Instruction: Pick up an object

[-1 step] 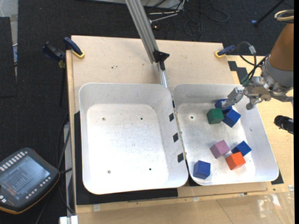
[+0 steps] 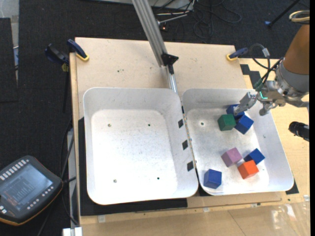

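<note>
Nearest the lens, a grey teach pendant (image 2: 22,191) with a dark screen is seen at the lower left, off the bench; it takes no part in the work.

From the right, the gripper (image 2: 248,103) is reached in over the upper part of the right bin (image 2: 283,178), its metal fingers slanted down toward a small cluster of blocks. Whether the fingers are spread or closed cannot be told, and no block can be seen held between them. The step in hand is judged to be the approach, with nothing lifted yet.

Just beside the tips, a blue cube (image 2: 244,124) is seen tilted on an edge, touching or nearly touching a green cube (image 2: 227,122). A further bit of blue (image 2: 232,110) is glimpsed at the tips, too hidden to make out. The next move is judged to call for a descent centred on 1 block, since crowded neighbours could be nudged aside.

Further out, 4 more blocks are spread across the lower part of the same bin: a lilac cube (image 2: 231,157), an orange cube (image 2: 248,169), a smaller blue cube (image 2: 255,156) touching it, and a lone blue cube (image 2: 212,178). All look matt, hard and sharp-edged.

Both bins are shallow, white, round-cornered and speckled with dark marks. The left bin (image 2: 91,132) adjoins the right along 1 edge, on a pale board (image 2: 123,58).
</note>
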You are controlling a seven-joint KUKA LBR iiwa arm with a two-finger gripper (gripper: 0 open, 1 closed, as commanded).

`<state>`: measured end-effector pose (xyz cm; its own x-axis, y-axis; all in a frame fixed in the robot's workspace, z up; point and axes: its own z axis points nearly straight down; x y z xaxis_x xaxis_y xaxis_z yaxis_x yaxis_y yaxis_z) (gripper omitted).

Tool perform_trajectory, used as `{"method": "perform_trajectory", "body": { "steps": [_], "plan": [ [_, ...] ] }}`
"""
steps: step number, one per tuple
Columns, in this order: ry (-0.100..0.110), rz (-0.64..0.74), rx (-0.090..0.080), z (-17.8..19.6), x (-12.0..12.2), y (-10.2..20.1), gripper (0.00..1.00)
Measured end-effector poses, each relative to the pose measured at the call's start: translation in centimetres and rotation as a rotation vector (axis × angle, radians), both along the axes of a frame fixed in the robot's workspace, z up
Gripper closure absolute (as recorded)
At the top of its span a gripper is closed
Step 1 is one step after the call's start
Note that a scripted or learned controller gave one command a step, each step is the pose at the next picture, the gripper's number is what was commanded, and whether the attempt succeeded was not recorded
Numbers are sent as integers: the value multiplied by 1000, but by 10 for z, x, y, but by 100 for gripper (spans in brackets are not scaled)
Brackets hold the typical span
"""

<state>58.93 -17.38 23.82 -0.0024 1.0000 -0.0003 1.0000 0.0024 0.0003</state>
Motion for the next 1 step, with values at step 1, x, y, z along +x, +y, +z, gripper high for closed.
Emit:
{"method": "perform_trajectory", "body": {
  "steps": [1],
  "plan": [
    [7,-4,1,-63,-5,-1,0]
  ]
}}
